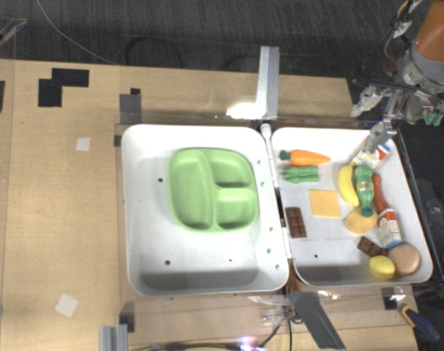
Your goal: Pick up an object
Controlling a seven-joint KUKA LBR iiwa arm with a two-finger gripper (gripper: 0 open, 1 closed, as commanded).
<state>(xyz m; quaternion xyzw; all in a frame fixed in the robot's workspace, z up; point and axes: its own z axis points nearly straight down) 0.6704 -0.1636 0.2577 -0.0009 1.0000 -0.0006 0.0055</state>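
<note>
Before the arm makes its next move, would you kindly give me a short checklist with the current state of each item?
1. Tool over the right bin: ok, at its upper right corner.
2. Nothing held in the tool: cannot tell.
3. Target lined up below: cannot tell; the banana and green bottle lie nearest.
4. Objects spaced for a clean grasp: not ok on the right side, crowded together; the carrot and cheese slice lie freer.
5. Green tray in the left bin: ok.
</note>
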